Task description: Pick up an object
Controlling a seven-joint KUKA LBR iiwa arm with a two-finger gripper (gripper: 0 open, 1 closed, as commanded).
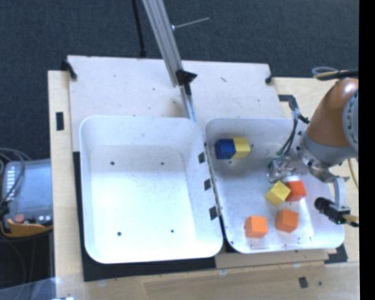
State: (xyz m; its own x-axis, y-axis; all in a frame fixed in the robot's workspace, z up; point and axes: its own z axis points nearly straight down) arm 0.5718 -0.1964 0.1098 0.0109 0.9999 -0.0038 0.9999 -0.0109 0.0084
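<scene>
In the right bin [237,249] my gripper [280,175] hangs low at the end of the grey arm with its orange band [331,114]. Just below it lies a tilted yellow cube [278,194], touching or nearly touching a red-orange cube [297,189] on its right. Closer to the bin's front edge sit two orange cubes, one at the left [256,225] and one at the right [287,220]. A blue and yellow block [232,148] rests at the bin's back left. I cannot see whether the yellow cube is gripped.
The left bin [87,167] stands beside the right one, sharing a middle rim [210,180]. A slanted aluminium pole [165,36] rises behind the bins. A black fitting [330,210] sticks out near the right bin's right wall.
</scene>
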